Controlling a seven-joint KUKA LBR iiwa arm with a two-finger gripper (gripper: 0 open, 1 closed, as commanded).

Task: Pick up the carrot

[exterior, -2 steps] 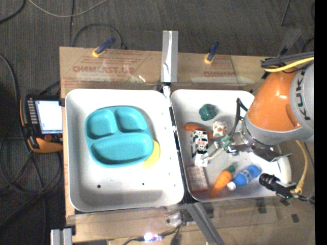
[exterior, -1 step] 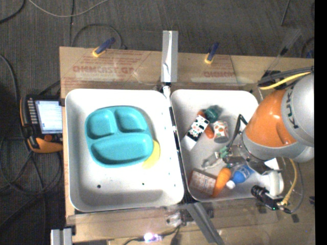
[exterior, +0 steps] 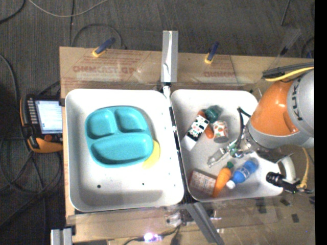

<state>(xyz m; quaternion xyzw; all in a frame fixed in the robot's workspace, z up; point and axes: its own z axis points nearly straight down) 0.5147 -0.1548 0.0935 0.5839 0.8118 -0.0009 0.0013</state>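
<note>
The carrot (exterior: pixel 222 179), orange with a green top, lies near the front wall of the right bin (exterior: pixel 245 97), pointing toward the front edge. It rests between a brown packet (exterior: pixel 201 181) on its left and a blue bottle (exterior: pixel 243 172) on its right. My gripper (exterior: pixel 218 157) hangs just above and slightly left of the carrot's green end, reaching in from the grey and orange arm (exterior: pixel 278 117) on the right. Its metal fingers look open with nothing between them, and they stand apart from the carrot.
Further back in the right bin are a black-and-white box (exterior: pixel 195 128), a small red-orange piece (exterior: pixel 209 132), a patterned cube (exterior: pixel 220 130) and a dark teal object (exterior: pixel 212 112). The left bin (exterior: pixel 76 188) holds a teal divided plate (exterior: pixel 120 136) over something yellow (exterior: pixel 155 155).
</note>
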